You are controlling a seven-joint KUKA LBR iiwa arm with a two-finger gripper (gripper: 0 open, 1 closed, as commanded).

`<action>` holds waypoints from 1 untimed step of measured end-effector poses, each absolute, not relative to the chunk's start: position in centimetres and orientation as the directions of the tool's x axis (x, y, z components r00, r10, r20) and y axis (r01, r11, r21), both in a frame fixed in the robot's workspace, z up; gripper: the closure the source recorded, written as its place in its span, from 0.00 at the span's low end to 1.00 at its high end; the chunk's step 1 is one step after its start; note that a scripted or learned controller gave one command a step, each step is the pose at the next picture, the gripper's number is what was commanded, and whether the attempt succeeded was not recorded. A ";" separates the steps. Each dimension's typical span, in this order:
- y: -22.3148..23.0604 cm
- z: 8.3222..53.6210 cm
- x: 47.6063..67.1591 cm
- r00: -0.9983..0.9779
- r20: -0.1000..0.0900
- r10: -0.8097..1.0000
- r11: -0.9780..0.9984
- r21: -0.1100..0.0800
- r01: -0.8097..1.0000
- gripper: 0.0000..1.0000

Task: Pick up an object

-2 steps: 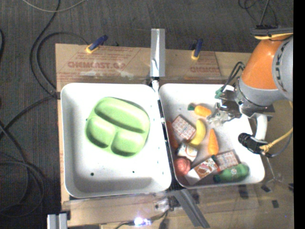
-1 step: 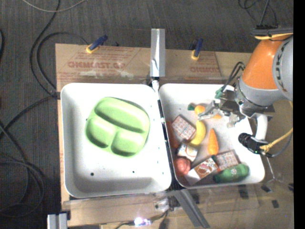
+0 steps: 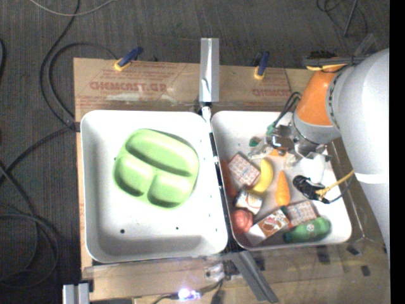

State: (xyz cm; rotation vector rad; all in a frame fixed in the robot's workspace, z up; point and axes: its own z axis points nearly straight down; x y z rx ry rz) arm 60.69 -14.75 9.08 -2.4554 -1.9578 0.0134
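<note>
While the end effector (image 3: 278,138) hovers, a banana (image 3: 264,175) lies just below-left.

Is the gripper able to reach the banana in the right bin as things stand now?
Probably yes. The banana lies on top of the pile in the right bin, nothing covering it, and the gripper hangs just above and right of it. The checkered box touching its left side may crowd a finger.

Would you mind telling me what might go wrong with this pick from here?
1. The right bin is crowded: the banana, carrot and small boxes lie close together, so a descent may nudge neighbours or catch two items.
2. The end effector hovers near the bin's far edge, risking wall contact.
</note>
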 end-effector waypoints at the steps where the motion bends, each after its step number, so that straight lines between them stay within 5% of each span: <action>1: -14.7 9.7 60.6 0.220 -0.009 0.975 -0.221 -0.013 0.975 1.00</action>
